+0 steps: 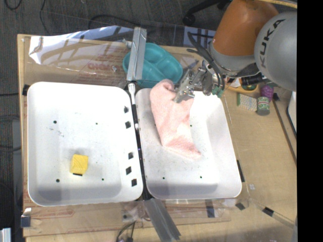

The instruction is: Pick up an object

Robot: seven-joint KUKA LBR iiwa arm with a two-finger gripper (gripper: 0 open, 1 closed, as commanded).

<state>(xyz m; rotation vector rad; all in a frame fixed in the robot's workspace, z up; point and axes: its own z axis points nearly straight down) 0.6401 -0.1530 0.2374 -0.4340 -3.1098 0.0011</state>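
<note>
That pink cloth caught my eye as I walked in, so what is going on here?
A grey KUKA arm reaches in from the right, with its gripper at the top edge of the pink cloth in the right bin. The cloth drapes down across the bin floor; whether it is actually gripped is not clear. A small yellow block sits alone in the left bin, and a teal container lies behind the bins.
</note>
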